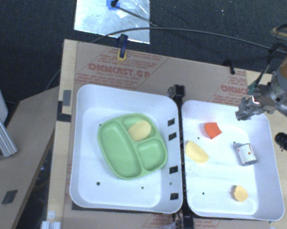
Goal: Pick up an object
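Two white bins side by side, split by a black hinge strip (177, 152); all places below taken from that strip.

Right of it, in the right bin (265, 203): orange block (212, 130) near the far end, close to the strip; pale yellow piece (197, 152) just beside the strip, mid-length; grey-and-white can (246, 153) well right, lying tilted, near the right wall; small yellow chunk (239, 193) toward the near right corner. All four apart from one another, with bare white floor between them and along the near wall.

Left of it, in the left bin (84, 182): green tray (122, 156), divided, with a yellow lump (140, 131) in its far compartment. Bare floor all round the tray.

Gripper (246, 112) above the right bin's far rim, right of the orange block, touching none of the items. Nothing seen between the fingers; cannot tell how far apart they stand.
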You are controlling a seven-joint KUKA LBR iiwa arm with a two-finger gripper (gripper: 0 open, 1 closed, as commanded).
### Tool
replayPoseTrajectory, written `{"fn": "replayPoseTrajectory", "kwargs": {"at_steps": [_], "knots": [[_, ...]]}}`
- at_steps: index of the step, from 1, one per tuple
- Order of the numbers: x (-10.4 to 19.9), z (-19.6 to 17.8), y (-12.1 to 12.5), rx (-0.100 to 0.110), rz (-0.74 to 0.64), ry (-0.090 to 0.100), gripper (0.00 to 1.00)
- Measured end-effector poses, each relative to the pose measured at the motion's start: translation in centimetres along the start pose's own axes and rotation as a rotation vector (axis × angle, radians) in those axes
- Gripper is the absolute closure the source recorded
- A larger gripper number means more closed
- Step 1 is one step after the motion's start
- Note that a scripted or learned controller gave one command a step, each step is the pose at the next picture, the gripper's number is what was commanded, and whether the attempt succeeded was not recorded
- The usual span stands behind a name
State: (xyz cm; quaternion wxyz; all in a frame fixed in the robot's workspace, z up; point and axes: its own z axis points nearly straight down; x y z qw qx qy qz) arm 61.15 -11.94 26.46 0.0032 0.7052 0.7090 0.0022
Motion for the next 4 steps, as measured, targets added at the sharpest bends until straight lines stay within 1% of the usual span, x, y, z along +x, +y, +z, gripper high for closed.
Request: {"fn": "replayPoseTrajectory", "kwargs": {"at_steps": [1, 2, 3, 4], "knots": [[4.7, -0.2, 0.0, 0.005, -0.003, 0.002, 1.0], [10.0, 1.7, 0.3, 0.007, -0.003, 0.002, 1.0], [15.0, 1.3, 0.5, 0.006, -0.004, 0.003, 1.0], [20.3, 3.2, 0.8, 0.007, -0.003, 0.002, 1.0]]}}
